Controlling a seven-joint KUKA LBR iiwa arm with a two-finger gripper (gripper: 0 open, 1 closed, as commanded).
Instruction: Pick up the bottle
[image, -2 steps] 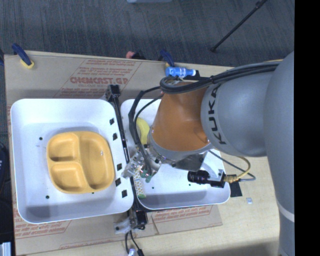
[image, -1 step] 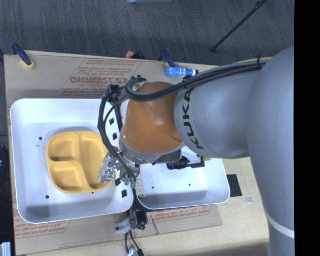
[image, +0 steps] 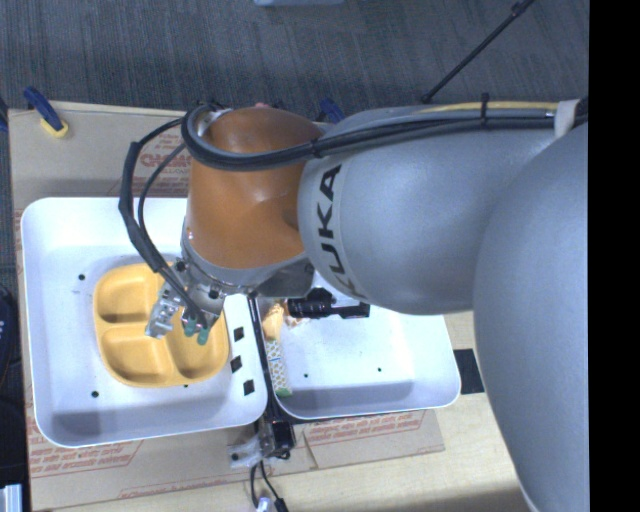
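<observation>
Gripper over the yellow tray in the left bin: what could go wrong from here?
1. The gripper hangs over the yellow divided tray, so closing may catch the tray rather than a bottle.
2. The arm hides much of the right bin, so anything beneath it can't be checked.

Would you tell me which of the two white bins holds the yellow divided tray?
The left bin holds the yellow tray, under the gripper; the right bin has none.

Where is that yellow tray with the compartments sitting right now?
The yellow tray lies in the left white bin, toward its right side. The end effector hangs over the tray's right edge.
</observation>
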